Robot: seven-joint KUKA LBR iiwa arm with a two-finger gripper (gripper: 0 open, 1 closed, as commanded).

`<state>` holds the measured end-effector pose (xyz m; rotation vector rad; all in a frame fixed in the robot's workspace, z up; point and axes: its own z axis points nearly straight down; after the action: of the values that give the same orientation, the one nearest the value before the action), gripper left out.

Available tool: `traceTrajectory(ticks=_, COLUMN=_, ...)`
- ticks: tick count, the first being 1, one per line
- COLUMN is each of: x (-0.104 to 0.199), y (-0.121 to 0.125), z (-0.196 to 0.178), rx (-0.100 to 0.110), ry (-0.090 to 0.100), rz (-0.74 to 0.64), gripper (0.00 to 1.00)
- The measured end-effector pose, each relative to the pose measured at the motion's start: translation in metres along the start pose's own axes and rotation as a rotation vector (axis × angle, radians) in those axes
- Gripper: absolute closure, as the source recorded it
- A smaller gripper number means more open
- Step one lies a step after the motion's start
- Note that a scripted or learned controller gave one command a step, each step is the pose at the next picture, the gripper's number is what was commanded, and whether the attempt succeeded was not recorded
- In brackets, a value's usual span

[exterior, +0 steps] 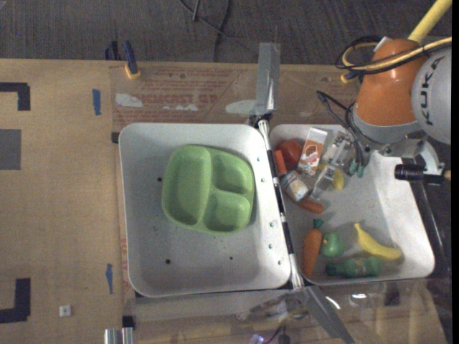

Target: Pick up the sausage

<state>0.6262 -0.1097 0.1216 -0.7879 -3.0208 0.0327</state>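
A green divided plate [209,189] is lying in the left bin [143,264]. In the right bin [409,213], what is probably the sausage [311,206] is lying near the divider, just below the gripper [331,169]. Whether the gripper is clenched or released, I cannot tell; a carrot [311,248] and banana [376,243] are resting lower right.

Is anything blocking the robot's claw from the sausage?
Nothing visible sits between them. The gripper hangs just above and right of the sausage, but a small can and a carton crowd close beside it.

Overhead slanted view, seemingly mid-distance, both bins [136,213]
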Motion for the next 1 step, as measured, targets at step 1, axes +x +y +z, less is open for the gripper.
traceTrajectory(ticks=1, x=-0.0305, y=0.0045, z=0.0145, rx=-0.011, ry=-0.016, rz=0.436, gripper=0.00)
